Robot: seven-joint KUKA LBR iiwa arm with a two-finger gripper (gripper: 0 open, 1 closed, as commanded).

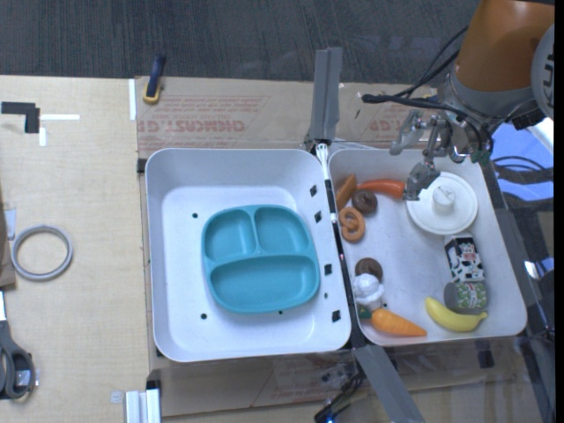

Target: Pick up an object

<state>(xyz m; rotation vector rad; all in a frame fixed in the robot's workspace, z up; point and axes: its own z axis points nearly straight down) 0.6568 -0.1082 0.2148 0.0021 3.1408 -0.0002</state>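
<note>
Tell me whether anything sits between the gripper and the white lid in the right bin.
Nothing visible does. The gripper hangs at the left edge of the white lid, with only bare bin floor beside it. The orange carrot and chocolate donut lie just to the left, off that path.

The arm [507, 38] is cut off by the top and right edges. The gripper [421, 179] is small and partly masked by cables, so its fingers cannot be made out. Scissors [13, 368] at the near left run off the left edge. The carrot's [381, 186] right end hides behind the gripper.
</note>
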